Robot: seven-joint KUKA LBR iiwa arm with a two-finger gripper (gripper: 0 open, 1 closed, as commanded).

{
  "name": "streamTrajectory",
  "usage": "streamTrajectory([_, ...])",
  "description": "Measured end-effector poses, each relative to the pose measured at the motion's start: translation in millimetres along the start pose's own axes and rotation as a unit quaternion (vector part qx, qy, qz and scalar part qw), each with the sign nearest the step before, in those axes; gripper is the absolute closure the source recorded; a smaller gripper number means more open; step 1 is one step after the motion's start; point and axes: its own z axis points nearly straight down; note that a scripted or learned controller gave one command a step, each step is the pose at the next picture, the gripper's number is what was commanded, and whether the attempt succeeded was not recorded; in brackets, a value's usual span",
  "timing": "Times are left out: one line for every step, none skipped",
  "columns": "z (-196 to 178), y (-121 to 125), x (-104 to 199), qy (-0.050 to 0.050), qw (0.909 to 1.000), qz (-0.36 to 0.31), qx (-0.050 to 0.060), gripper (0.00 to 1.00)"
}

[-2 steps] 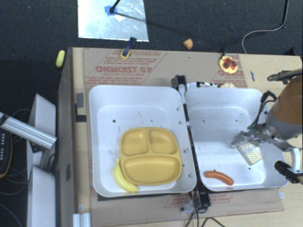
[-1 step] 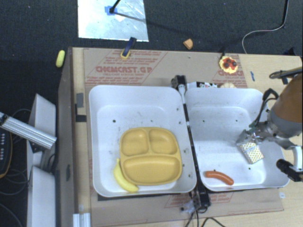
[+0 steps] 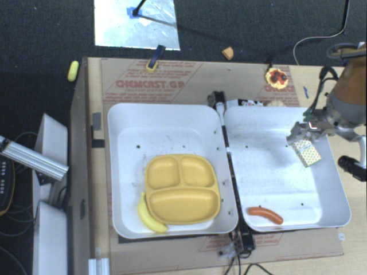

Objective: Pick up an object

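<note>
Small yellow-white patterned packet (image 3: 307, 152), tilted, over right bin's far side

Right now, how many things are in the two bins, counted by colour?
Yellow: 2, tray and banana, left bin
Orange: 1, sausage, right bin
Pale patterned: 1, block at the gripper, right bin
Total: 4
</note>
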Motion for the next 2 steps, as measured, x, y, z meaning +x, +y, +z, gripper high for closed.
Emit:
streamTrajectory([-81.6, 10.9, 76.2, 0.001, 1.0, 0.0, 0.0, 1.0])
streamTrajectory([-64.9, 4.2, 132.2, 0.001, 1.0, 0.0, 0.002, 1.0])
